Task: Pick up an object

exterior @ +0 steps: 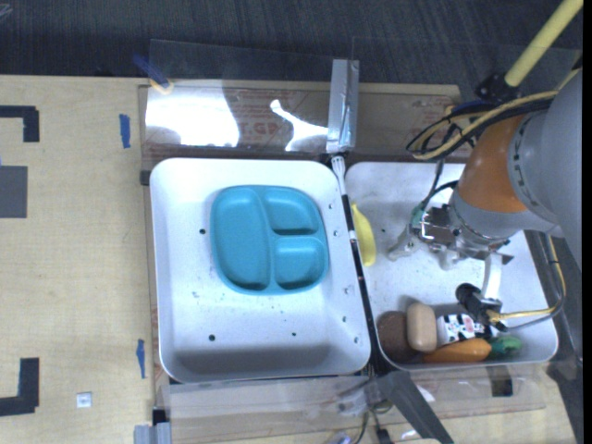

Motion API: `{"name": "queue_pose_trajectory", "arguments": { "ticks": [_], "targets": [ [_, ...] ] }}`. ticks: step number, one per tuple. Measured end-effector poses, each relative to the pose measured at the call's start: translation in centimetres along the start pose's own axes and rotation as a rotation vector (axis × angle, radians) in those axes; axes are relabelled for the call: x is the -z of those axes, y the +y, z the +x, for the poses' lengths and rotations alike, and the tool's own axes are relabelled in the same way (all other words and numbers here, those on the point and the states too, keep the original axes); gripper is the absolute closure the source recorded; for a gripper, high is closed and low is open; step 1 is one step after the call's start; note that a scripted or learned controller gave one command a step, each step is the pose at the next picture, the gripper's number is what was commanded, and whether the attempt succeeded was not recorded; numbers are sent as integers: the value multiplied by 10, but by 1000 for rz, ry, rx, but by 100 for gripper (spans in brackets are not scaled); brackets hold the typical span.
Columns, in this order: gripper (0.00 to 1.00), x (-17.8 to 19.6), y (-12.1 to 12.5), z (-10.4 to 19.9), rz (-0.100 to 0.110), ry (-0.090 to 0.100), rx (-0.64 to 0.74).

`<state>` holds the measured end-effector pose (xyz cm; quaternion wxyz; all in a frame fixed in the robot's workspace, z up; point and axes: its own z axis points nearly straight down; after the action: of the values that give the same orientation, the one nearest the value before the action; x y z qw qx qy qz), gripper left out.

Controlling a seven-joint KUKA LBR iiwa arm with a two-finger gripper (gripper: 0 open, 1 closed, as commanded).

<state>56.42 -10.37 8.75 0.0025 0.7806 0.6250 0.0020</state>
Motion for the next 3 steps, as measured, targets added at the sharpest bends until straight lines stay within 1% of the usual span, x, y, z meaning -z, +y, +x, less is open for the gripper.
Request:
{"name": "queue_pose_trajectory", "arguments": {
  "ticks": [1, 2, 3],
  "targets": [
    [0, 0, -13, -17, 2, 2, -44],
    [0, -1, 16, -13, 1, 0, 14],
    [0, 1, -42, -1, 4, 2, 33]
  ]
}}
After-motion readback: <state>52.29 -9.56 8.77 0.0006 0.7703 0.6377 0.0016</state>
